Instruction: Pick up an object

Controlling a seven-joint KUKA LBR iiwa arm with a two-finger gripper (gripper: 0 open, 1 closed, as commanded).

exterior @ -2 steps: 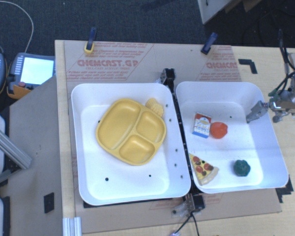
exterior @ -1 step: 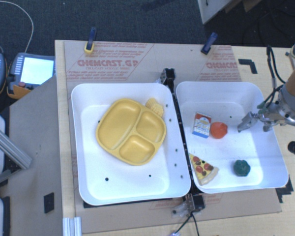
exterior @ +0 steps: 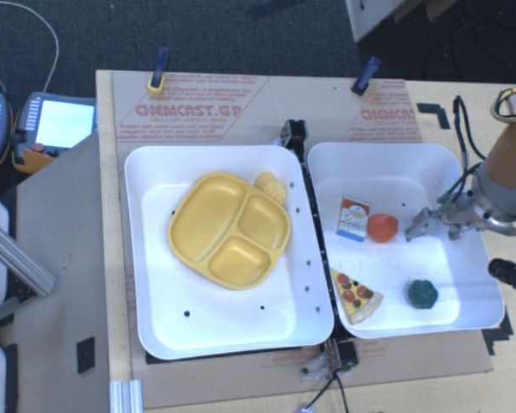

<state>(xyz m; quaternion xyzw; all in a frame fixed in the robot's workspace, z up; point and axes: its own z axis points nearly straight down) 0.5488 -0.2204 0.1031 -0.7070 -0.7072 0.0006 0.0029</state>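
The claw (exterior: 420, 223) hangs low over the right bin (exterior: 404, 157), whether wide or narrow I cannot tell; orange ball (exterior: 382, 227) just left of it, green lump (exterior: 423, 293) below.

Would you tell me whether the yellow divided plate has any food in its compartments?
Empty: all three compartments of the yellow divided plate show bare yellow plastic.
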